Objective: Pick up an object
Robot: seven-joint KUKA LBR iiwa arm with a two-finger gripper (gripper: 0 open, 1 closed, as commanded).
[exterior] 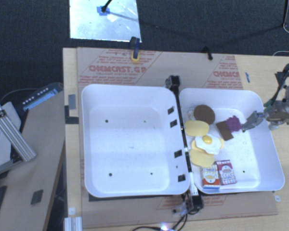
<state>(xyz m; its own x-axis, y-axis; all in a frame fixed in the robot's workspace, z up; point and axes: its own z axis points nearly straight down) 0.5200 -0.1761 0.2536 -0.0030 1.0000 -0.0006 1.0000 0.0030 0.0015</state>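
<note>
Across the middle of the frame the bench [260,66] carries the left bin [130,93] and the right bin [265,148]. I reach in from the right edge with my gripper [251,121] low over the right bin's upper right part. Everything I could take sits in that bin: two small cartons [219,173] at the bottom, a fried egg [208,142] and a brown disc [203,113] toward the bin's left wall, and a brown square [225,129] touching a purple piece [234,123]. The risk, as I judge it, is that the crowding makes me nudge the purple piece into the square or close on both, so that it slips out on the lift. The purple piece lies just left of my gripper's tip, perhaps touching it. Whether my gripper is open or closed I cannot tell.
</note>
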